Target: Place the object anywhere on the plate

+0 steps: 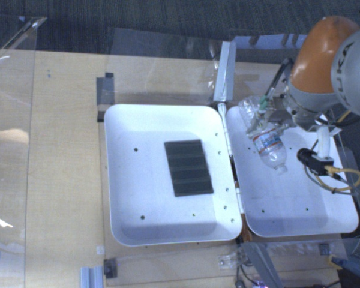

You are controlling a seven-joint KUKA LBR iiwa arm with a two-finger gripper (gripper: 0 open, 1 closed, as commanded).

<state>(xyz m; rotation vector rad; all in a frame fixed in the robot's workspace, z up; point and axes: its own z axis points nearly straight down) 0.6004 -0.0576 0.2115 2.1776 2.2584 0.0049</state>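
In right bin (300, 212), bottle (269, 143) seemingly upright-tilted

Grey arm (354, 71), glossy orange band (318, 56), black and yellow cables (333, 179)

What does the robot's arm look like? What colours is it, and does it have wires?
The arm is fat, round and grey, with a shiny orange band wrapped around it just above the wrist. Dark letters are printed on the grey shell near the edge of the picture. Lower down it gets thinner, with metal parts and thin dark cables leading to the claw. A green spot sits among those parts.
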